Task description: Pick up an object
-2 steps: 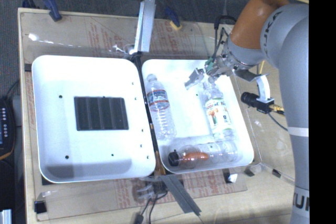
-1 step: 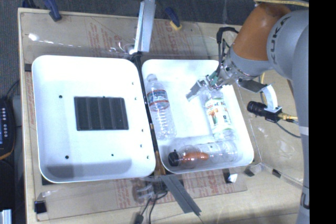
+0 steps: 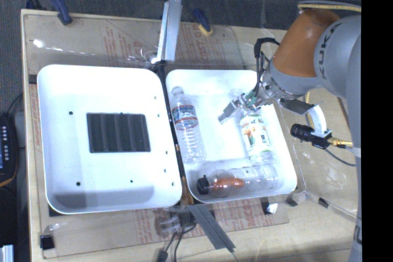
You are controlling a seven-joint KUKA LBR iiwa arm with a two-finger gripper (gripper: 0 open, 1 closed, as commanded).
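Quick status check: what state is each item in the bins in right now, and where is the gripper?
Water bottle: lying flat, right bin, left side, capped.
Labelled bottle: lying flat, right side, top end at the gripper.
Dark-capped bottle: lying along the near wall.
Left bin: dark rectangular panel on its floor.
Gripper: low over the labelled bottle's top end.

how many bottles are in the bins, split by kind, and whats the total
Clear water bottle with a blue-and-white label, right bin: 1
Clear bottle with a white, red and green label, right bin, under the gripper: 1
Clear bottle with a black cap and brownish contents, lying along the right bin's near edge: 1
Bottles in the left bin: 0
Total: 3
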